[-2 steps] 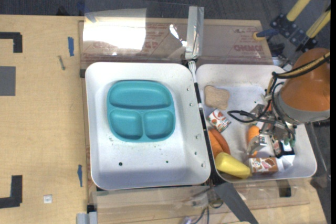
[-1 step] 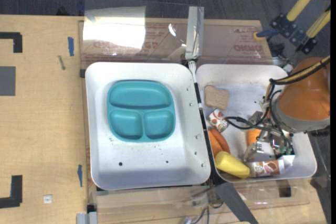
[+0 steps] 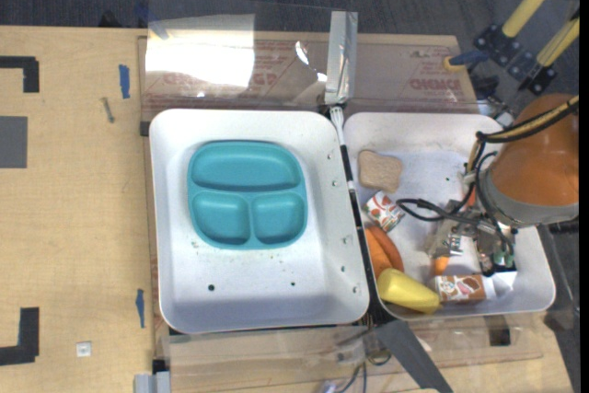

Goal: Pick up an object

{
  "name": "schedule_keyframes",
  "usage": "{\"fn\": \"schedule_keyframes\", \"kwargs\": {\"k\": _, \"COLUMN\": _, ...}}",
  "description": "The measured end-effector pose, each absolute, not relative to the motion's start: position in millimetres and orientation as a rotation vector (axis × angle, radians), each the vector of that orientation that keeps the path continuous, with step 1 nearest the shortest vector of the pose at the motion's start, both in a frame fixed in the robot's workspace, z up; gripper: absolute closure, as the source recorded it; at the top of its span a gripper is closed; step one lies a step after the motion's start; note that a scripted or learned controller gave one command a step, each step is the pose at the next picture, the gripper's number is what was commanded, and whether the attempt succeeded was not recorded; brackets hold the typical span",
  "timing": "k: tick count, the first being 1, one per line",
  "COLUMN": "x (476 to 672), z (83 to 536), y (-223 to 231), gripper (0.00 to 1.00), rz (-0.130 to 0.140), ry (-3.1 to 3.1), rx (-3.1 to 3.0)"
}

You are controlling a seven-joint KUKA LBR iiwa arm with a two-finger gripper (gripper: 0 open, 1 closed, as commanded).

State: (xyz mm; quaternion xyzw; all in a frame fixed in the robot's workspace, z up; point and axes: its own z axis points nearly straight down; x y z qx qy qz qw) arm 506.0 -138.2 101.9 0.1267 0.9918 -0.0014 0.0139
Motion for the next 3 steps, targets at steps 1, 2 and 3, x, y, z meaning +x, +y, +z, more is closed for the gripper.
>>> {"fn": "schedule_keyframes", "kwargs": {"k": 1, "x": 565.9, "z": 103, "y": -211, "gripper": 1.00, "rz": 0.000, "ry": 3.125, "rx": 0.242}}
{"fn": "schedule_keyframes", "kwargs": {"k": 2, "x": 500.2, "z": 91, "y": -216, "gripper": 1.00, "rz": -0.013, "ry": 3.114, "rx": -0.036}}
{"fn": "schedule_keyframes", "kwargs": {"k": 3, "x": 516.0, "z": 90, "y": -159, "gripper": 1.00, "rz": -0.008, "ry": 3.069, "rx": -0.583}}
